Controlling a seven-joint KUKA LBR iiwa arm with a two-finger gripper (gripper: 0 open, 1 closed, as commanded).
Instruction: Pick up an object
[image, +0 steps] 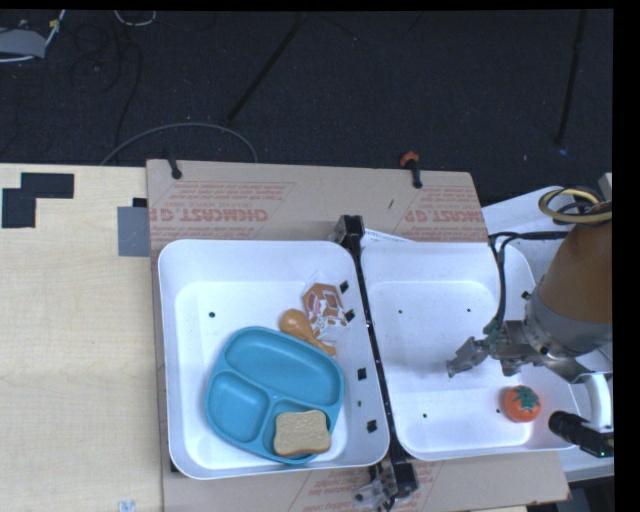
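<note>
You are looking at a small orange-red fruit-shaped toy (521, 403) with a green top, which is sitting on the floor of the right bin (440, 290), down near its lower right corner. It is lying free, with nothing touching it. Just above and to the left of it the gripper (468, 358) is hanging over the bin's floor, pointing toward the bins' shared divider. You are not getting a clear look at the claw: it is reading as a dark grey cluster, and whether it is spread or pressed together cannot be told from here. Nothing is showing between its tips. Behind it the arm (580, 290) is reaching in from the right, its orange band standing over the bin's right wall.

Across the divider, the left bin (185, 320) is holding a blue sectioned tray (262, 385), and a slice of toast-coloured bread (302, 432) is resting in the tray's lower compartment. Just above the tray's upper right edge a tan, drumstick-shaped piece (300, 327) is lying, and touching that a crumpled clear wrapper with brown print (325, 303) is sitting near the divider. Both bins are resting on a cardboard sheet (300, 205) on the wooden bench (70, 340).
</note>
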